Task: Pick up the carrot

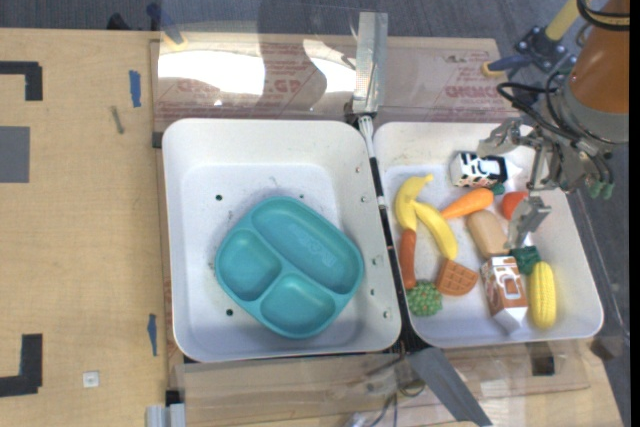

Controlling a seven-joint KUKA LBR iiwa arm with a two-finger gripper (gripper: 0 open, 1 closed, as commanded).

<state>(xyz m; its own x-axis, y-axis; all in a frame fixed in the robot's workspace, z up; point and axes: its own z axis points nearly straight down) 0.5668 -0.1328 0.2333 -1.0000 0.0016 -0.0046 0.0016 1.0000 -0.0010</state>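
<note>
The orange carrot (468, 204) lies slanted in the middle of the right bin (585, 320), between a yellow banana (425, 215) and a small red piece (512, 205). My gripper (513, 183) hangs over the bin's right half, just right of the carrot and above it. It is open, with one finger (500, 138) near the black-and-white toy (478, 170) and the other finger (529, 219) beside the red piece. The carrot is not between the fingers.
Around the carrot lie a tan bread piece (487, 233), a waffle (457, 278), broccoli (424, 298), a sausage (408, 260), a carton (505, 290) and corn (541, 295). The left bin (190, 155) holds a teal divided plate (288, 265).
</note>
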